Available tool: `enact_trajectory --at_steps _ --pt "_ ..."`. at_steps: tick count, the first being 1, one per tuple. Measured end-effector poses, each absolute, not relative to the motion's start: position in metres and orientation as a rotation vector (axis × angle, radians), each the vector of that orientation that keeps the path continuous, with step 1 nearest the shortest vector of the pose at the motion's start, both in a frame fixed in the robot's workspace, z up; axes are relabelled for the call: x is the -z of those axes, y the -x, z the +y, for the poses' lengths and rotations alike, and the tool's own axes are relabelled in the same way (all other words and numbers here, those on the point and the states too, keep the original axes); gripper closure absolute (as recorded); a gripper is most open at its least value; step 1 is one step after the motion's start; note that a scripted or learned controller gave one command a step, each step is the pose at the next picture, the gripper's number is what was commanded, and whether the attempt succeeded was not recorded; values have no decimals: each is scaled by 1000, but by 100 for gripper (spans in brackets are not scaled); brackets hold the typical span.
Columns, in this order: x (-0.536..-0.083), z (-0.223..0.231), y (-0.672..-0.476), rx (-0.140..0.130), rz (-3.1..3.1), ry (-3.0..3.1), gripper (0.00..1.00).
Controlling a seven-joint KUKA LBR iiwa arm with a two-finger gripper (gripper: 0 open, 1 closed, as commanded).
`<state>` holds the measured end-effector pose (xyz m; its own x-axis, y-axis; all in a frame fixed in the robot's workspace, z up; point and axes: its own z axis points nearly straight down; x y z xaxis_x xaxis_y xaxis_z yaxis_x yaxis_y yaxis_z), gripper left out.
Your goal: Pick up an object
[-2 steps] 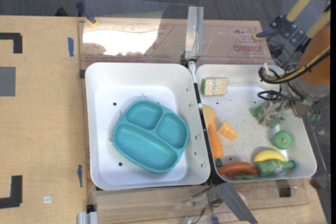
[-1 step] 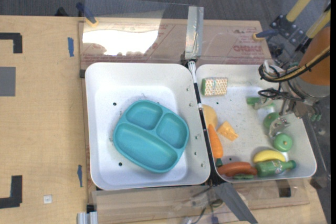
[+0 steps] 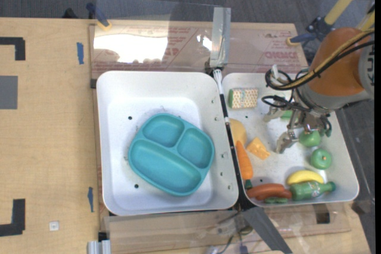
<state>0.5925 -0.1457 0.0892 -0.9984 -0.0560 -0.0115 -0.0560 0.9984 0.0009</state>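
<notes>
Jaws low in the right bin, grip state impossible to tell, just beside a green fruit; risk of nudging it against neighbouring orange wedge and closing on nothing.

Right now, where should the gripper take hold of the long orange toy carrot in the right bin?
Grip the long orange toy carrot across its narrow middle, from straight above. It lies flat along the bin's left wall, so one finger has little room on that side.

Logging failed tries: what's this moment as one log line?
gripper | low in right bin | beside green apple | plate in left bin
</notes>
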Motion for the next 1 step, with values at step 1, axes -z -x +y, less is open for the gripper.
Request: enact_trajectory --at_steps 1 --pt "-239 -210 -639 13 3114 178 0"
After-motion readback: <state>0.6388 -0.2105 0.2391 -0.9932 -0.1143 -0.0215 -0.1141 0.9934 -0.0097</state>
